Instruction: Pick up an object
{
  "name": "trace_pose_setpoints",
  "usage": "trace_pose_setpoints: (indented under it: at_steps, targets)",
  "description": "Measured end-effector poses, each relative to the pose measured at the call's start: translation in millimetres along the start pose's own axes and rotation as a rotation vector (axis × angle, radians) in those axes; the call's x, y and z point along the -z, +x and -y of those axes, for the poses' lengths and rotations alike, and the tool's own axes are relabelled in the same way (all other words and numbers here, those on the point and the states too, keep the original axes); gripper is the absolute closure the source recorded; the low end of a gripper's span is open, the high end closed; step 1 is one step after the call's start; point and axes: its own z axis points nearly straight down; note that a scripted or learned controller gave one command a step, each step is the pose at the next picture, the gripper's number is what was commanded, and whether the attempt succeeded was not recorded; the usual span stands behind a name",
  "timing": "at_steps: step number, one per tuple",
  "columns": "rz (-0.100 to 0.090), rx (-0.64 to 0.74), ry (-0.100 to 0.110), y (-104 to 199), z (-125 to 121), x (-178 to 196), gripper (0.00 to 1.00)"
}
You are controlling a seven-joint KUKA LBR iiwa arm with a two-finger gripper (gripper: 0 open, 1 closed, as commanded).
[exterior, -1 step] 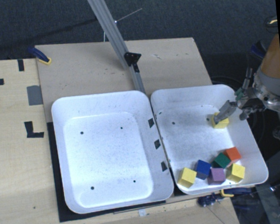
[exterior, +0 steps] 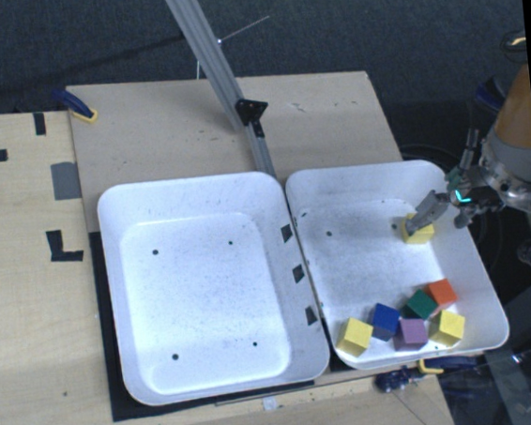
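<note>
Tool (exterior: 423, 215): down in the right bin (exterior: 366, 272), at a yellow block (exterior: 420, 233); grip state, cannot tell.
Progress: nothing lifted yet.
Left: 6 blocks below tool.

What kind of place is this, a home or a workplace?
Most likely a robot lab or test bench. Two white bins sit on a plywood bench, small coloured blocks lie in the right bin, and a gripper reaches in from the right.
</note>
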Motion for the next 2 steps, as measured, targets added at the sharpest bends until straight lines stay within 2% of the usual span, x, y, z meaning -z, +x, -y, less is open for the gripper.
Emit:
trace_pose_setpoints:
  at_steps: [2]
  targets:
    - [-0.001,-0.001,0.006,3.1,4.5,-129.3,0.0]
